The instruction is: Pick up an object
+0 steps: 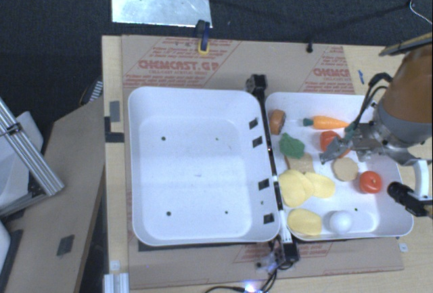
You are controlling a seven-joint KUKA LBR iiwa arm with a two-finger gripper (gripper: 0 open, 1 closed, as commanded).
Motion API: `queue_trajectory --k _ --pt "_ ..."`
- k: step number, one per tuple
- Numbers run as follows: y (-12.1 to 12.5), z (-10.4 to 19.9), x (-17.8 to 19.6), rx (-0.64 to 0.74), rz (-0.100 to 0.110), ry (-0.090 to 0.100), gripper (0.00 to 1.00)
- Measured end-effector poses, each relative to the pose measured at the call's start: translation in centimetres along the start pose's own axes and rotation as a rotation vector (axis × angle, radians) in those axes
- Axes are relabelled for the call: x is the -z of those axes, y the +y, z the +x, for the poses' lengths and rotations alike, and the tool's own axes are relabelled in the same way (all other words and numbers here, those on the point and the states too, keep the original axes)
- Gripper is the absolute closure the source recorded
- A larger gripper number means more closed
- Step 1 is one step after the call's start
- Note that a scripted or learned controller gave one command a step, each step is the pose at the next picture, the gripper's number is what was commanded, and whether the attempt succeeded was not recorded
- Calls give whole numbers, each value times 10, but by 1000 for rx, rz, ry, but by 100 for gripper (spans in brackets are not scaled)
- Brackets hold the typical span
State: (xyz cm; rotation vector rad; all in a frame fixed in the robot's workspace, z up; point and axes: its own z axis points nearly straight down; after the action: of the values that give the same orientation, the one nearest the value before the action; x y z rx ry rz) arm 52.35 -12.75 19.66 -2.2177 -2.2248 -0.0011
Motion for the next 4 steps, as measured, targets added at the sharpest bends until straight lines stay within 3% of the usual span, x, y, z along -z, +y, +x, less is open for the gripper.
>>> queue_trajectory --k 1,2,3,4 --pt "47 47 -90 6 2 2 0" --pt "46 43 -75 0 -1 0 100" --pt "86 179 54 16 -18 6 100" --pt "149 197 55 4 -8 0 100"
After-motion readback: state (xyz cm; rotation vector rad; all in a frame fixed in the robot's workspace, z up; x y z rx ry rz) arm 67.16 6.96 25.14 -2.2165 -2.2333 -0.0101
